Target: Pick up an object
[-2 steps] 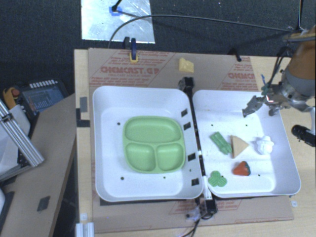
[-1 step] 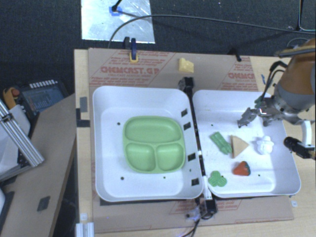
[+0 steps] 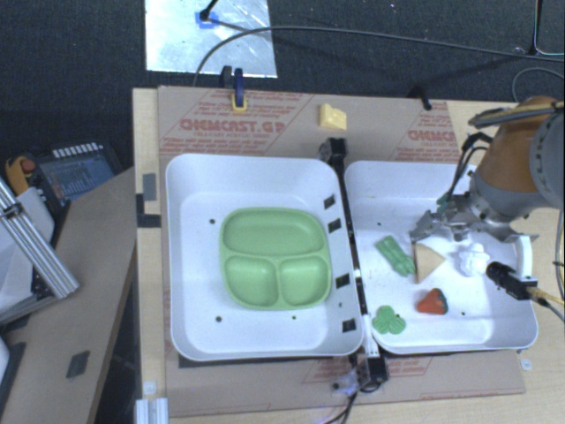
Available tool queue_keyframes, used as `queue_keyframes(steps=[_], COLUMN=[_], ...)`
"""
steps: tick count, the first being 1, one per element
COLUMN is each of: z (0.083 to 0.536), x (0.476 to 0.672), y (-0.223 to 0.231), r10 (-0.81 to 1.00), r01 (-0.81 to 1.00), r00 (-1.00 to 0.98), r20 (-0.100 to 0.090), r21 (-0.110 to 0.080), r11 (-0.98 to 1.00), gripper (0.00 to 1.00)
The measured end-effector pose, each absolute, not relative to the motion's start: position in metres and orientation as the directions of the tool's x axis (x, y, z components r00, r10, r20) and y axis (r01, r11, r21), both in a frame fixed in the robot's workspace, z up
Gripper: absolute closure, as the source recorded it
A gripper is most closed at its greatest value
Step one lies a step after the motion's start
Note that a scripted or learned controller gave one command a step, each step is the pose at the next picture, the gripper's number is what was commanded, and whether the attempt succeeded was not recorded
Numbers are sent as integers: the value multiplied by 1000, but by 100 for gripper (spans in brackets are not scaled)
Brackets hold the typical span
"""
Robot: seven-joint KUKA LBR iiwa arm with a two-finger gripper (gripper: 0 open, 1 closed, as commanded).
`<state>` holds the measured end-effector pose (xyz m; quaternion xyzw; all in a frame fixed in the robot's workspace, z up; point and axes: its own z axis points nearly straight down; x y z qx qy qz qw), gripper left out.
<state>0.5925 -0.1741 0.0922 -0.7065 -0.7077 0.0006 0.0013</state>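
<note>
Hovering low over the right bin (image 3: 508,325), the pincer (image 3: 439,223) sat just far of the tan wedge (image 3: 428,261), w/ metal fingers splayed toward the bin's centre. Whether it was open or closed couldn't be told from this angle; nothing was visibly held between them.

Candidate objs all lay in the right bin: the tan wedge nearest the pincer, a green pod-like piece (image 3: 395,256) just left of it, a white lumpy item (image 3: 470,257) just right, a red strawberry-like item (image 3: 433,302) nearer the camera, and a green leafy piece (image 3: 387,321) at the near-left corner. The left bin (image 3: 190,263) held a green divided plate (image 3: 274,257).

Judgement: the wedge was the obvious target. Doing it well probably meant centring over the wedge, fingers straddling its flat sides rather than its slope, and descending straight so neighbours weren't nudged. The white item sat close, so a crowded grasp or a slip off the slanted face was the main risk.
</note>
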Motion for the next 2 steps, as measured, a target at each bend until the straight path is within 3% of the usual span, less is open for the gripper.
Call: queue_keyframes(steps=[1, 2], z=[85, 96], x=[593, 594], y=[-174, -174], r10=[1000, 1000], r01=[1000, 1000], r00=[-1, -1], r20=[0, -1], r21=[0, 4], r11=[1, 1], gripper=[0, 100])
